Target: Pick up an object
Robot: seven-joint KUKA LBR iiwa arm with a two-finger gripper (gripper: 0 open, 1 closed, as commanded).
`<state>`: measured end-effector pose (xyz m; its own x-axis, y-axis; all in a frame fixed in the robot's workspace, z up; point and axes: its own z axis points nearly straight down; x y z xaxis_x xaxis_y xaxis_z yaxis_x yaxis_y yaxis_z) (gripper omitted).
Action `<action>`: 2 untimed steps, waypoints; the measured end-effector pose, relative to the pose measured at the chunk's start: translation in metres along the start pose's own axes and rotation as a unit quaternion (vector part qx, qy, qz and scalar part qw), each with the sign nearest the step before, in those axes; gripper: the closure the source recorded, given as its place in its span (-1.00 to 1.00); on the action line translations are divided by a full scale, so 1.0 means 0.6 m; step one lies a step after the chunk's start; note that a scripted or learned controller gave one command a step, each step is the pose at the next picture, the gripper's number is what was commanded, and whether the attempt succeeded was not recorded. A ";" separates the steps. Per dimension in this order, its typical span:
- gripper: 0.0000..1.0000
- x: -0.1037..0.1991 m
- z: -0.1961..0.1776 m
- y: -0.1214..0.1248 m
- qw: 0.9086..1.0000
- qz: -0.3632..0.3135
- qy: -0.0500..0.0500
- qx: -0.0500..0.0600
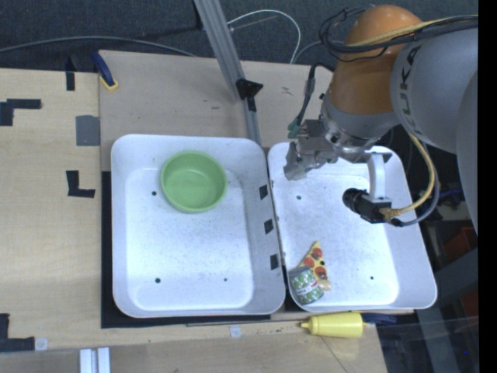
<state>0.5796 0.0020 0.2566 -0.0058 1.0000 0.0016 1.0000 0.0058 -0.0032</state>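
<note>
Grey gripper at upper centre-right, finger state indeterminate, nothing visibly held; green bowl untouched; pick outstanding.

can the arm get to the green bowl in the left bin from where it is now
Probably yes. The green bowl sits alone in the left bin, open from above. The end effector hangs over the right bin's far-left corner, with just the bin rims between them.

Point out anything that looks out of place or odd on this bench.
A yellow bottle lies on its side outside the bins, on the bench just past the near rim of the right bin. The green bowl sits upright in the left bin. Nothing looks spilled.
</note>
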 end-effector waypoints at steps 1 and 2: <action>1.00 0.075 0.034 -0.041 1.000 0.000 -0.001 0.001; 1.00 0.159 0.031 -0.082 1.000 -0.001 0.000 0.000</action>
